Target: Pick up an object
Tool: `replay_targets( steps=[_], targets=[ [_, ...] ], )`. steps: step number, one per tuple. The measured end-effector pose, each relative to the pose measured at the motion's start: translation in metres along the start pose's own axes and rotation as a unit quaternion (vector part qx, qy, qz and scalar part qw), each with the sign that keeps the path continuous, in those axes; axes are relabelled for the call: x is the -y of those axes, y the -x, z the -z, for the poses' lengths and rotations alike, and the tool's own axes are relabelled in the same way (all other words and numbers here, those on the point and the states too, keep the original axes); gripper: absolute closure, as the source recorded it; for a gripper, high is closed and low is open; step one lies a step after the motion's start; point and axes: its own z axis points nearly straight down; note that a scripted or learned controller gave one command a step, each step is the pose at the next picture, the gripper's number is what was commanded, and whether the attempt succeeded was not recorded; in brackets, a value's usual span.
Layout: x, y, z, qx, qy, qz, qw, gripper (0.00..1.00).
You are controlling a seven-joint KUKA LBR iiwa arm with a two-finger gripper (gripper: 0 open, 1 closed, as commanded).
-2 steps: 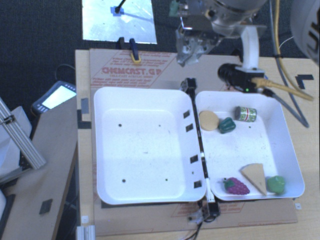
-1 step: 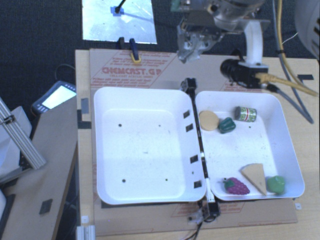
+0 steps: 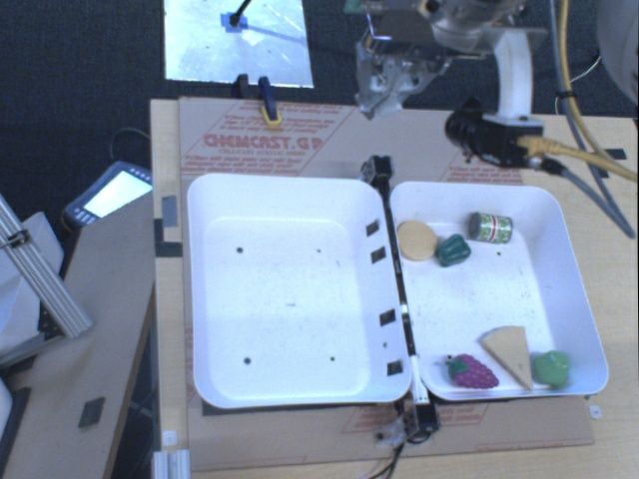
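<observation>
You get bright, even overhead light, glare off the metal sheet [image 3: 238,28], and slightly soft, grainy focus.

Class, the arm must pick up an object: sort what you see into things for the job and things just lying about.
For the job:
gripper
right bin
small can
green pepper
round biscuit
grapes
cheese wedge
green ball

Lying about:
left bin
metal sheet
clamp
tablet

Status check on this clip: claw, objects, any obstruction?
Claw raised behind the bins, nothing between its fingers. Six objects lying in right bin, none picked. Left bin beside it. No obstruction seen.
</observation>
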Motion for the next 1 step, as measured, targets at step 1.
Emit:
replay_targets(
  steps=[1],
  targets=[
    [-0.0004,-0.0002,0.0109,0.0,0.001,0.002,1.0,1.0]
  ],
)
